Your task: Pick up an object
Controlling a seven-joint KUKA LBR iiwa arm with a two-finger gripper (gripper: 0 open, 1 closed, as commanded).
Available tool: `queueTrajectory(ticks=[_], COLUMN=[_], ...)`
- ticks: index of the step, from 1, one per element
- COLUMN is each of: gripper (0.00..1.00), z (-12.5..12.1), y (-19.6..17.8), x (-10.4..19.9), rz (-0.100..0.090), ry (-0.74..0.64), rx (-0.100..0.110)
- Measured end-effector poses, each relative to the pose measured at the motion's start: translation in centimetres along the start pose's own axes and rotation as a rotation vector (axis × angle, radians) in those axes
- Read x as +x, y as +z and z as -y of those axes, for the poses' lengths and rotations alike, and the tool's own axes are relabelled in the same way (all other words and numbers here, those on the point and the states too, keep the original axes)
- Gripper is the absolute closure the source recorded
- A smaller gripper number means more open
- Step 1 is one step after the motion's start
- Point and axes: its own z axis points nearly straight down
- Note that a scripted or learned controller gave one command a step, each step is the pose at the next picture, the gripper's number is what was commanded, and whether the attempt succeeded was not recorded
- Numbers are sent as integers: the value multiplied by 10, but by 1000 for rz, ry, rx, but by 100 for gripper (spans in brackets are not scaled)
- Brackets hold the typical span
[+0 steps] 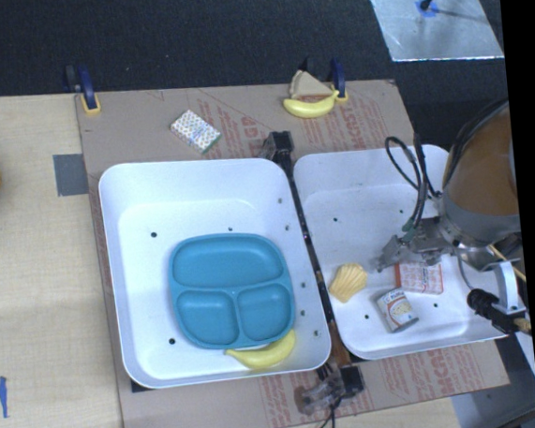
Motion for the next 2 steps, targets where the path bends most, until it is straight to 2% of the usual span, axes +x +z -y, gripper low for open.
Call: queueTrajectory(ticks=[1, 2], gripper=[0, 0], z=[43, 42], y=[10, -36], x=[17, -46], rz=[1, -7], ry=[3, 6], rx=[-5, 8])
